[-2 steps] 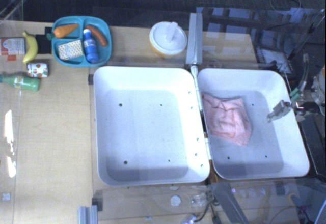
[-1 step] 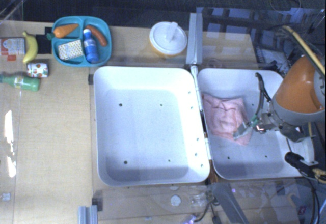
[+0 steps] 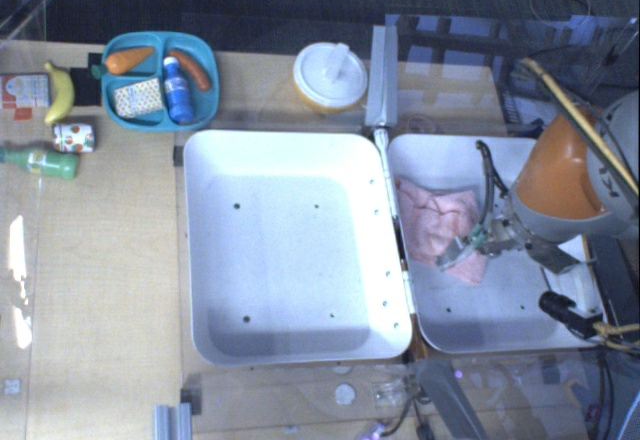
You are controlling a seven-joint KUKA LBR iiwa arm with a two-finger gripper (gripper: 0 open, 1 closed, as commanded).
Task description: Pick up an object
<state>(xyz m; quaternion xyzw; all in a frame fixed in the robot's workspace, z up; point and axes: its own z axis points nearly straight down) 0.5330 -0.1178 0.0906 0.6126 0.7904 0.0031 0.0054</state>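
A crumpled pink cloth point(image 3: 436, 218) lies in the right bin point(image 3: 500, 323), against its left wall. My gripper point(image 3: 466, 248) reaches in from the right and sits low over the cloth's lower right corner, its fingers down on the fabric. The orange band of the arm point(image 3: 558, 176) hangs just right of the cloth. From this angle I cannot make out the gap between the fingertips or whether cloth lies between them.
The left bin point(image 3: 290, 328) stands beside the right one, a metal divider between them. On the bench at the back left are a blue tray of toy food point(image 3: 160, 80), a banana point(image 3: 58, 93), a can point(image 3: 74, 137), a green bottle point(image 3: 42, 161). A white lidded container point(image 3: 330, 75) stands behind.
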